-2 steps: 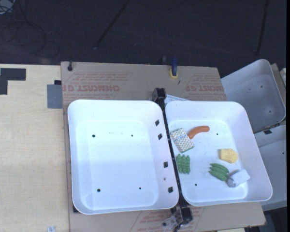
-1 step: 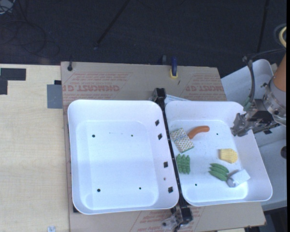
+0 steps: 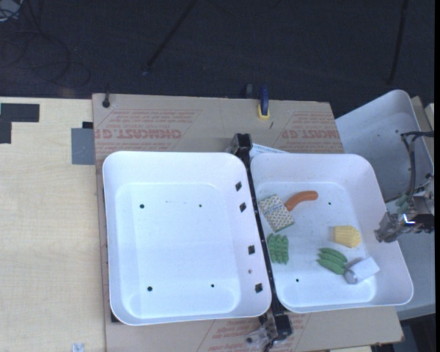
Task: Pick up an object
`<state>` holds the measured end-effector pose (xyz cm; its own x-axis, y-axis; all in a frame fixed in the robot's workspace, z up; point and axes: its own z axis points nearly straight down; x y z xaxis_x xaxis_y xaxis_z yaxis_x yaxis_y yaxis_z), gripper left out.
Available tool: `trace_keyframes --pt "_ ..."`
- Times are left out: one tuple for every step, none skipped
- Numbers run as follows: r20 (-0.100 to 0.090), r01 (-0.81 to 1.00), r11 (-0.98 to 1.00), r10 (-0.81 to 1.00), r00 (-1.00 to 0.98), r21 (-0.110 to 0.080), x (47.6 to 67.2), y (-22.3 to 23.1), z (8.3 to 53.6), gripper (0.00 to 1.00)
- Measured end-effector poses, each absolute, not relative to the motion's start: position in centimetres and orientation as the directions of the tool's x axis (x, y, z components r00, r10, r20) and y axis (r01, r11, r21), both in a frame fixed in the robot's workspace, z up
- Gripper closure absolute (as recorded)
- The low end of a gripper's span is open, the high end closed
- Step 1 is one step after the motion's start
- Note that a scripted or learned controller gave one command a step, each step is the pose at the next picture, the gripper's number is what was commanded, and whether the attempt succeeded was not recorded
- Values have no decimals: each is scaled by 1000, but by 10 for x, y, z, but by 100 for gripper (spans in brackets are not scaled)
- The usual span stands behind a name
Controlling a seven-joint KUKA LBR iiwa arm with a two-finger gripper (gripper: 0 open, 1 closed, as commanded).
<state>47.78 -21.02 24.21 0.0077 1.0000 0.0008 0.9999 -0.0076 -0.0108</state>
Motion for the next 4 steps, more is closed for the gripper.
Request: trace_keyframes --pt "4 1000 13 1000 -13 5 478 -88 325 100" --pt "2 1000 8 1000 -8 0 534 -24 335 100" --pt "2 1000 4 1000 -4 -6 474 21 336 100" --pt "-2 1000 -1 1000 1 6 539 1 398 100"
